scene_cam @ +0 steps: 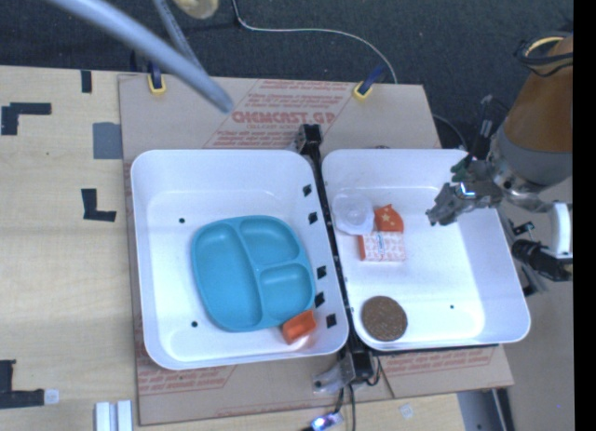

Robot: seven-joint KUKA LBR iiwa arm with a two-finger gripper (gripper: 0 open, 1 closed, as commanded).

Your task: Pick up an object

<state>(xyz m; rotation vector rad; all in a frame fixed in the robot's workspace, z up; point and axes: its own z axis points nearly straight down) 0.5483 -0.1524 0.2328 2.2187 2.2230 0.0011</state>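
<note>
Pincer over right bin; carton, brown disc nearby.

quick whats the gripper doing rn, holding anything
gripper: over the right bin, nothing seen between its fingers; open or closed cannot be told.

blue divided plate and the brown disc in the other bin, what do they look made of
Blue divided plate: likely molded plastic, smooth with a soft sheen and rounded compartment ridges. Brown disc: unclear; matte, speckled surface suggests cork or a cookie-like item.
</note>
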